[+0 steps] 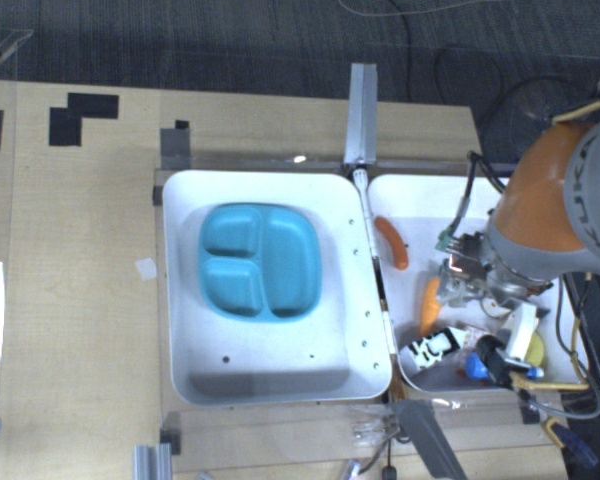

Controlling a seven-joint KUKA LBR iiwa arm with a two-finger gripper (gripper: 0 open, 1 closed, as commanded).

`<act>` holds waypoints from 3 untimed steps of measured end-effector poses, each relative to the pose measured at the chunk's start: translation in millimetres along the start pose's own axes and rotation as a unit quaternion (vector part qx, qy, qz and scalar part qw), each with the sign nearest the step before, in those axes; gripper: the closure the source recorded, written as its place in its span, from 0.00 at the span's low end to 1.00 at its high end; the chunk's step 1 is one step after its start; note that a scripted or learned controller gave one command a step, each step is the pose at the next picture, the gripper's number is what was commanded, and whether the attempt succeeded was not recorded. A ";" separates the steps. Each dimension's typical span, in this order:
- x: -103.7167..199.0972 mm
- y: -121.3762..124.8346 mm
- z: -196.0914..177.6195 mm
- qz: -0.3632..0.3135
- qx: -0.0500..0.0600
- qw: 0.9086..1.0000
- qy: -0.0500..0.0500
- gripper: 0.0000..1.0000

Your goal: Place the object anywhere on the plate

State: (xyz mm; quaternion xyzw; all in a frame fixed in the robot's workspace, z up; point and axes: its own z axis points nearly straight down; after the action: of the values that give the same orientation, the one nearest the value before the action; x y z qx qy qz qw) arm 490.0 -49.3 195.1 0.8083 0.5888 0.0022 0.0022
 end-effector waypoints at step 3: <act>196.3 -66.7 11.8 0.178 0.003 0.984 -0.001 1.00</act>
State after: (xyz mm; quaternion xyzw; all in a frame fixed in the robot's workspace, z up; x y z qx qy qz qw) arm 486.8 158.0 183.0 0.9002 0.4354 0.0002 -0.0005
